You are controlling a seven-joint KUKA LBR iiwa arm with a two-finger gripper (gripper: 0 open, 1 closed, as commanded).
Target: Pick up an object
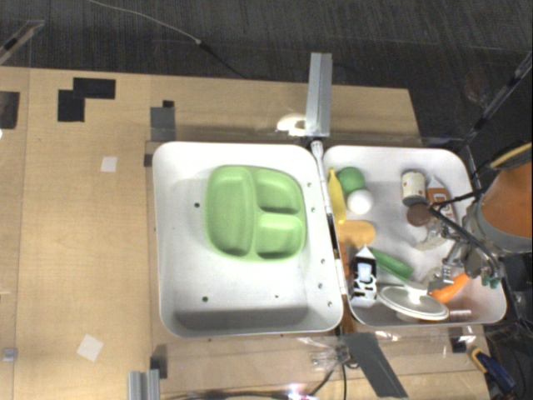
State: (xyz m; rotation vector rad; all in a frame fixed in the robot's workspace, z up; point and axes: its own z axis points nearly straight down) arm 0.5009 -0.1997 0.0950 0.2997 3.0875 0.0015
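The right bin (466, 167) holds several objects. A yellow banana-shaped piece (336, 192), a green ball (351, 177) and a white ball (359, 201) lie along its left side. A tan piece (356, 232), a green cucumber (391, 264) and a black-and-white item (363, 279) sit below them. A silver dish (412, 301) and an orange carrot (450, 289) lie near the front wall. A small can (413, 187) and a brown round thing (417, 215) lie at the back. My gripper (463, 265) hangs low over the bin's right side, just above the carrot.
The left bin (179, 248) holds a green divided tray (254, 212). A metal post (319, 90) stands behind the wall between the bins. The arm's orange band (510, 198) and dark cables (445, 220) cover the right bin's right side.
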